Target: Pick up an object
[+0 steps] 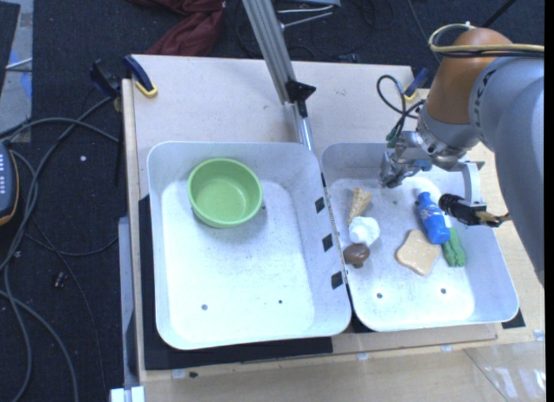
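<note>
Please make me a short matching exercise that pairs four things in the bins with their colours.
Things:
1. bowl in the left bin
2. bottle in the right bin
3. bread-shaped piece
4. round piece by the divider

Colours:
A. blue
B. brown
C. light green
D. tan

Pairs: 1-C, 2-A, 3-D, 4-B

Robotics laboratory: a wooden bench carrying two white bins, an aluminium camera mast, loose cables on dark carpet, and a clamp at the bench corner.
</note>
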Controlling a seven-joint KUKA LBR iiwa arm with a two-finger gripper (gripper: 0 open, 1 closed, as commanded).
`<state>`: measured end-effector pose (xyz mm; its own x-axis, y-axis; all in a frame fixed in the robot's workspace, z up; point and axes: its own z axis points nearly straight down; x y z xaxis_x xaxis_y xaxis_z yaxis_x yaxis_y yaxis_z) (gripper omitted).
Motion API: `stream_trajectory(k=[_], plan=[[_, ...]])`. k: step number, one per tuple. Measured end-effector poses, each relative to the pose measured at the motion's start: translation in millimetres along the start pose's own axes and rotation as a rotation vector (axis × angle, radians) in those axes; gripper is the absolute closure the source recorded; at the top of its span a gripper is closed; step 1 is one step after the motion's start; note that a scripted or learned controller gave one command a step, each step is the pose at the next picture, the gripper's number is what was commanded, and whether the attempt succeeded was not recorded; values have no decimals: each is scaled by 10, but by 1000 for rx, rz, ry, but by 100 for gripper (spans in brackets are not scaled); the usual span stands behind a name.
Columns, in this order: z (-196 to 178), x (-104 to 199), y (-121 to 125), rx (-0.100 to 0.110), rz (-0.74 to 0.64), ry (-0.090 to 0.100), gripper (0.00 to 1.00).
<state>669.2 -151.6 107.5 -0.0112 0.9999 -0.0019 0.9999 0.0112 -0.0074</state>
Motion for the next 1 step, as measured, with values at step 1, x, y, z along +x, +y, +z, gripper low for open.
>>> stream_trajectory(k=[1], plan=[[-418,77,-16,-8,5,1,100]])
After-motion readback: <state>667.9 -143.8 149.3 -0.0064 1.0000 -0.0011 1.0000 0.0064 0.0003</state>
